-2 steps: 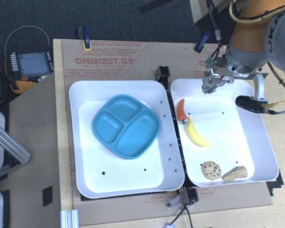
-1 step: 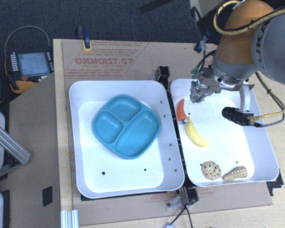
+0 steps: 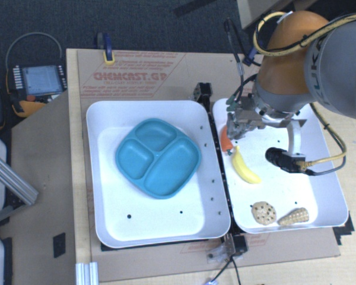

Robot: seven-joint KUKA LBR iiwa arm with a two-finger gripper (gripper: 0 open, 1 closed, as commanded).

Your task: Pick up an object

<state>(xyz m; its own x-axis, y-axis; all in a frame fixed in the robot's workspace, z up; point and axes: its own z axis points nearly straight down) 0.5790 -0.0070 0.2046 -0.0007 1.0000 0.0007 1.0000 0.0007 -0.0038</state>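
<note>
My gripper (image 3: 235,128) hangs low over the left edge of the right bin (image 3: 326,189), under the arm's orange band. Just below it lies a small orange-red object (image 3: 225,142), partly hidden by the gripper; I cannot tell whether they touch. A yellow banana (image 3: 244,166) lies a little nearer to the front, apart from the gripper. At the front of the same bin rest a round speckled cookie (image 3: 263,212) and a tan cone-shaped piece (image 3: 293,217).
The left bin (image 3: 101,159) holds a blue divided plate (image 3: 158,157). A black attachment with a yellow cable (image 3: 288,160) juts over the right bin's middle. The bins' shared wall (image 3: 218,159) runs just left of the gripper.
</note>
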